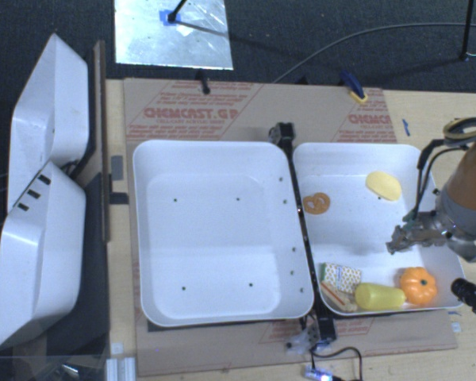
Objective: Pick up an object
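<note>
Approach step: gripper (398, 241) at right edge of frame, over the right bin (345, 155), nothing between fingers; can't tell if they're spread or pressed together. 5 candidates there: orange fruit (418, 286) lower right, closest; yellow pepper (379, 296), sandwich (338, 285), pretzel (316, 203), lemon (384, 185). Next move probably: drop onto 1. Cardboard (222, 109) reads "CHEMCAST GP".

Bench (115, 213) light wood, seen from above at slant. Brown cardboard sheet (246, 109) with red lettering lies flat on it. Two shallow white bins rest on cardboard, touching side by side: left bin (214, 228), right bin (357, 165). Blue-and-yellow clamp (353, 87) sits at cardboard's far edge.
</note>
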